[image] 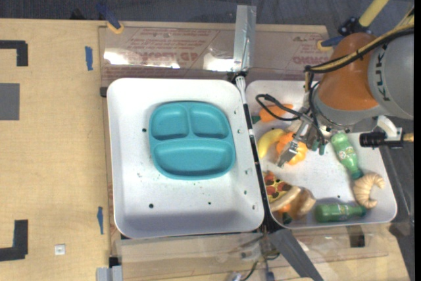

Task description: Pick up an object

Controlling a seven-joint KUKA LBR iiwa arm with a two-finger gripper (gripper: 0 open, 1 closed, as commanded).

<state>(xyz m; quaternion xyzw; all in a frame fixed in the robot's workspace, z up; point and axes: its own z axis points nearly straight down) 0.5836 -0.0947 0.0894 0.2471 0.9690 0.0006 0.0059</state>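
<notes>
My gripper [290,149] hangs low in the right bin [388,207], directly over an orange fruit [297,153] and right beside a yellow banana [268,141]. The arm's grey and orange wrist [348,85] comes in from the upper right and hides part of the bin's back. An orange toy [275,112] lies just behind the gripper. The view does not show anything held.
The right bin also holds an upright green bottle [346,153], a croissant [367,189], a green bottle lying flat [338,210], a bread roll [299,202] and a pizza slice [276,189]. A teal divided plate [192,139] sits in the left bin [131,194].
</notes>
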